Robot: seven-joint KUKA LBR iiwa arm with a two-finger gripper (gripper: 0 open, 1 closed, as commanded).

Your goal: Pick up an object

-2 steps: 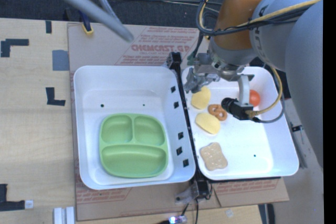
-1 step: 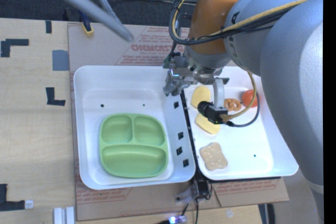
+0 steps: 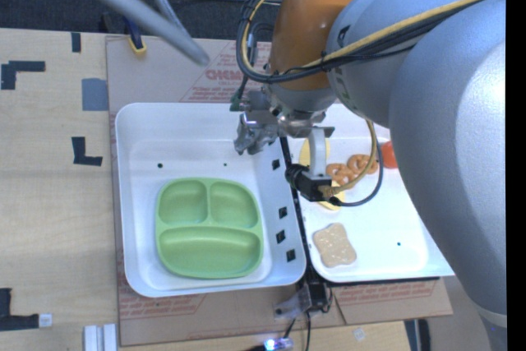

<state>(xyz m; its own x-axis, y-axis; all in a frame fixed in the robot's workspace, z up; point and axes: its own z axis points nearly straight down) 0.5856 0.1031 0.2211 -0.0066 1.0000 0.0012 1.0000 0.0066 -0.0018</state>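
My gripper (image 3: 249, 137) hangs over the far right part of the left bin (image 3: 136, 177), just above the bin floor and beyond the green divided plate (image 3: 209, 226). Nothing can be made out in it. The plate lies flat in the near half of that bin. In the right bin (image 3: 403, 259) a beige cracker-like piece (image 3: 334, 245) lies near the front. An orange-brown pretzel (image 3: 355, 168) sits farther back, with a yellow object (image 3: 316, 150) beside it, partly hidden by the wrist. A small red-orange thing (image 3: 388, 154) peeks out from under the arm.
The divider wall between the two bins (image 3: 288, 218) runs just right of the gripper. The grey arm (image 3: 444, 94) covers the back and right of the right bin. Cardboard (image 3: 205, 70) lies under the bins on the wooden bench.
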